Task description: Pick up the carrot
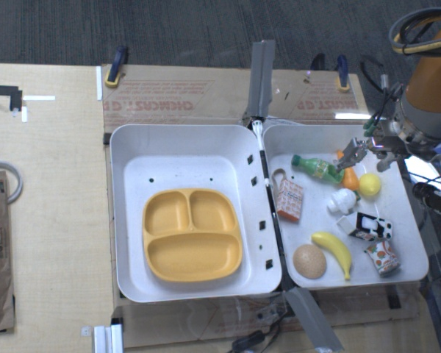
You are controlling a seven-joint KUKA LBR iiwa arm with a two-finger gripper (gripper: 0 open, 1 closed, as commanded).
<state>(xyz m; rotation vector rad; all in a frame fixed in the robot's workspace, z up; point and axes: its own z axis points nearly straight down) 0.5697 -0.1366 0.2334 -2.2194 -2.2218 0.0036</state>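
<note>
Carrot [349, 176] in right bin [411, 226], near far edge, orange, partly hidden by gripper [360, 153], touching green bottle [317, 168] and just beside lemon [370, 185]. Gripper low over carrot; finger state cannot tell. Banana [335, 251], brown ball [309, 261], red-white packet [289, 200] toward near edge. Left bin [125, 197] carries yellow divided plate [192, 234], near centre.

— What sits in the left bin [125, 197]?
— A yellow divided plate [192, 234].
— And the right bin [411, 234]?
— A green bottle [316, 168], lemon [370, 185], banana [334, 250], and a brown egg-shaped ball [309, 261].
</note>
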